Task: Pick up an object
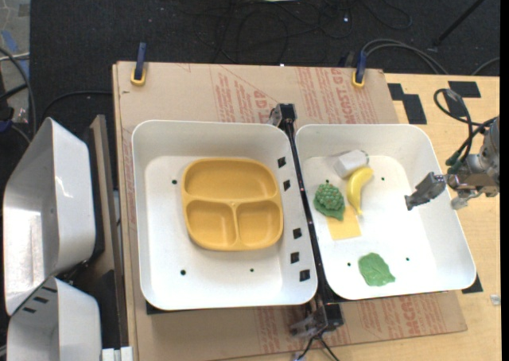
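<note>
The right bin holds a yellow banana, a green broccoli-like piece, a flat yellow slice, a pale grey-white object and a green leafy piece. My gripper hangs over the bin's right side, to the right of the banana and apart from every object. Nothing is visible between its fingers.
The left bin carries a yellow divided plate. A black divider with clips runs between the two bins. Cardboard lies under both, clamped at the back by yellow clamps. White containers stand at the far left. Cables cross the dark floor behind.
</note>
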Action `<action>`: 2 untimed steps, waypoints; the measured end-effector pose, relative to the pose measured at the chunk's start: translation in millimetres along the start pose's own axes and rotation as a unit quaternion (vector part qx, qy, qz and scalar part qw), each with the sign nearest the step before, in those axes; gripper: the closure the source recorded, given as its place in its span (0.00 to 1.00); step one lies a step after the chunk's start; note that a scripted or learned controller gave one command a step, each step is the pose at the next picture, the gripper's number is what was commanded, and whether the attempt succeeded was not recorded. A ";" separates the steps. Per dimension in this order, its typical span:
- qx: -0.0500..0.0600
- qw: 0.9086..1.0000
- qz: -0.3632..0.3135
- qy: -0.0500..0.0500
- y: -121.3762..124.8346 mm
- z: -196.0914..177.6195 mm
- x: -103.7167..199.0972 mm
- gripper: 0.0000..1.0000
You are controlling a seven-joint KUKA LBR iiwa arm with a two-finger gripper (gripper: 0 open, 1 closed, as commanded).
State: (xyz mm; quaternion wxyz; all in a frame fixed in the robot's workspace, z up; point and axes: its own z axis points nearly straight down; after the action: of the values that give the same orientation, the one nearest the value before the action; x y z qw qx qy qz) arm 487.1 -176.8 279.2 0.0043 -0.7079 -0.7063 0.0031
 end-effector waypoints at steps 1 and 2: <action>-0.005 1.000 -0.002 -0.001 1.9 -5.3 0.5 0.00; -0.002 1.000 0.000 0.000 2.7 58.9 -0.4 0.00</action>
State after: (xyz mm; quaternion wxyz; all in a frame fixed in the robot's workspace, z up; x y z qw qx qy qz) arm 489.2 -177.1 220.3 0.0027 -0.7078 -0.7064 0.0015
